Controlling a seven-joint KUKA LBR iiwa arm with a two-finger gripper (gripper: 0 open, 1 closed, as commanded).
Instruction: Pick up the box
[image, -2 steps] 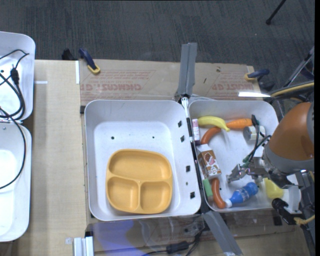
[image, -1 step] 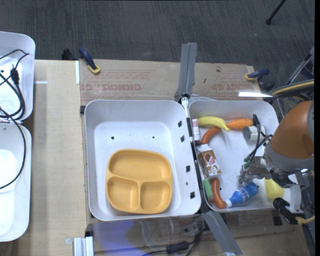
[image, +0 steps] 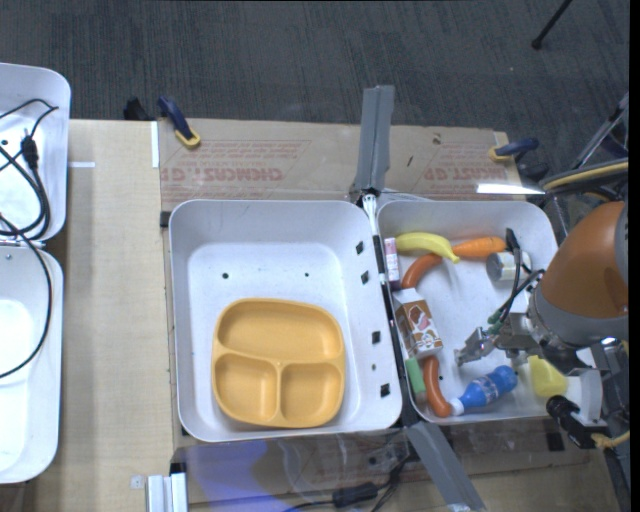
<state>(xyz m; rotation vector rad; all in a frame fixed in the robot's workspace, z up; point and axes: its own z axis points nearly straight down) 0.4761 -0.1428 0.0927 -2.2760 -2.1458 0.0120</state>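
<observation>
While the grey arm with its orange band reaches in from the right edge of the frame, its gripper hangs low over the right bin, in the lower right of the frame. The fingers appear slightly parted with nothing between them, though they are small and hard to read, so their state cannot be told with certainty. The box, a small brown carton with a picture on its face, lies against the left wall of the right bin, to the left of the gripper and apart from it. Above the box rest a yellow banana, an orange carrot and a curved red-orange sausage. Below the gripper lies a blue bottle, with a yellow object just to its right and another orange piece near the bin's lower left corner. The left bin holds a yellow divided plate. Both bins sit on the desk.
</observation>
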